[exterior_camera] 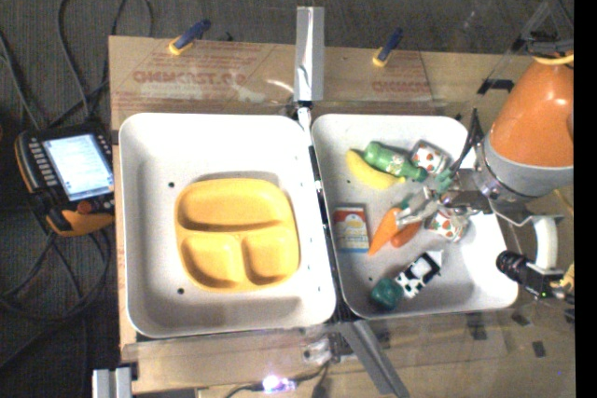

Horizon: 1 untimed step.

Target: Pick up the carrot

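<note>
The orange carrot (383, 230) lies tilted near the middle of the right bin (485, 294), thin tip pointing down-left. My gripper (425, 209) hangs low over the carrot's thick upper-right end, touching or almost touching it. The grey wrist and orange band (534, 121) reach in from the right and hide the bin's right rim.
Around the carrot are a yellow banana (366, 171), a green bottle (392, 159), a small red-and-white box (352, 229), a black-and-white toy (417, 273) and a dark green piece (385, 294). The left bin (149, 294) holds a yellow divided tray (238, 233).
</note>
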Each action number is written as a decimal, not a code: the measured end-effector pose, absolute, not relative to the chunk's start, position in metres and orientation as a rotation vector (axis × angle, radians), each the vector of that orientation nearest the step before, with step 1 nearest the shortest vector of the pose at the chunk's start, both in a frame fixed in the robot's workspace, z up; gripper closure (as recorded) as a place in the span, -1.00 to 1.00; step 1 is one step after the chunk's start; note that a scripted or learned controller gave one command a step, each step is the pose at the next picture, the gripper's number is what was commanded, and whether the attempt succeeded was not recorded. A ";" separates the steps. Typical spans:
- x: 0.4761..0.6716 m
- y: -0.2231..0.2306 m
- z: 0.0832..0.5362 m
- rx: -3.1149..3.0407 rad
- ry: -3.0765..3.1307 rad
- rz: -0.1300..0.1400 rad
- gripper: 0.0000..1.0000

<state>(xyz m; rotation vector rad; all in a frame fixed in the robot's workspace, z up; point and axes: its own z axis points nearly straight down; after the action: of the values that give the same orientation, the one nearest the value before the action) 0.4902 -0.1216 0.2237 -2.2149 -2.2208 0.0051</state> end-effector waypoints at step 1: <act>0.483 -0.125 0.166 -2.181 -2.253 0.005 -1.00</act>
<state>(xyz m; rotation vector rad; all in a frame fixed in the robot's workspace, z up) 0.4831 -0.1253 0.1655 -2.1806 -2.2529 0.0050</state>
